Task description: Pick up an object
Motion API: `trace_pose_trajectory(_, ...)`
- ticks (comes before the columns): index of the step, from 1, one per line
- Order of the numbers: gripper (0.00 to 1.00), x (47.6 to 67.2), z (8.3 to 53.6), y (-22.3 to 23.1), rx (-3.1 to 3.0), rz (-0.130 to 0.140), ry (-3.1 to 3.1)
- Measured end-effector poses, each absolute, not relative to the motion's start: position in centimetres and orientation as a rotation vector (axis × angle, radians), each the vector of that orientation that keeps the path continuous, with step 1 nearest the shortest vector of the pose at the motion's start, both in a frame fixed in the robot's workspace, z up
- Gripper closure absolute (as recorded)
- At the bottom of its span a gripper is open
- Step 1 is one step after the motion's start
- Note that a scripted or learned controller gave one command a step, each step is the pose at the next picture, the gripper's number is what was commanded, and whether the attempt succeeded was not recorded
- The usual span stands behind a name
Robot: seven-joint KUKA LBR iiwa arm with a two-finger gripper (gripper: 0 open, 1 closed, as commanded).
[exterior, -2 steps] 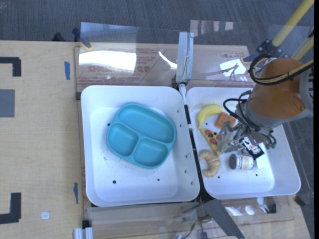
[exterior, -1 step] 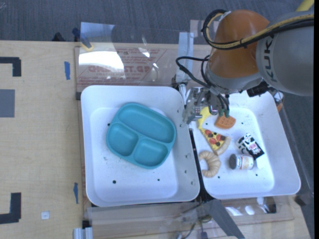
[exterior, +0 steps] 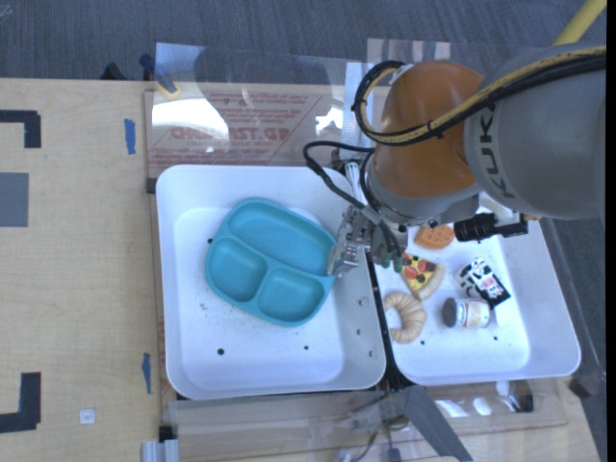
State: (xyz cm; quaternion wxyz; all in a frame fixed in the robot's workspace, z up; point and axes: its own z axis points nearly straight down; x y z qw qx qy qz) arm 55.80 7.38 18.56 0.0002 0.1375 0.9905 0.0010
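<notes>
Gripper point(exterior: 348, 254): at the right rim of the blue divided plate point(exterior: 270, 274), low over the left bin point(exterior: 192, 354); its metal fingers point(exterior: 344, 258) sit at the plate's edge, but whether they are apart, together or clamped on that rim cannot be told from this slant.
Arm point(exterior: 539, 142): grey, with an orange band point(exterior: 428, 123) above the wrist, reaching in above and to the right of the plate; black and yellow cables loop over it.
Blue divided plate: three compartments, lying in the left bin, its right edge touching or just under the fingers.
Right bin point(exterior: 553, 345): just beside the plate's bin, sharing the middle wall.
Croissant point(exterior: 406, 316): in the right bin, nearest of its things to the plate, close to the middle wall.
Pizza slice toy point(exterior: 421, 274): right of the plate, just above the croissant.
Orange piece point(exterior: 435, 237): farther right of the plate, partly under the arm.
Small jar point(exterior: 466, 313): lying on its side, right of the croissant.
Black-and-white packet point(exterior: 483, 282): farthest from the plate, just above the jar.
Bench point(exterior: 67, 287): pale wood, left of the plate's bin.
</notes>
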Motion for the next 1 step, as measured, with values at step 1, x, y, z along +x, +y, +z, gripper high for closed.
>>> trace_pose_trajectory(1,1.00,48.36,9.99,15.22,0.706,0.018,3.047)
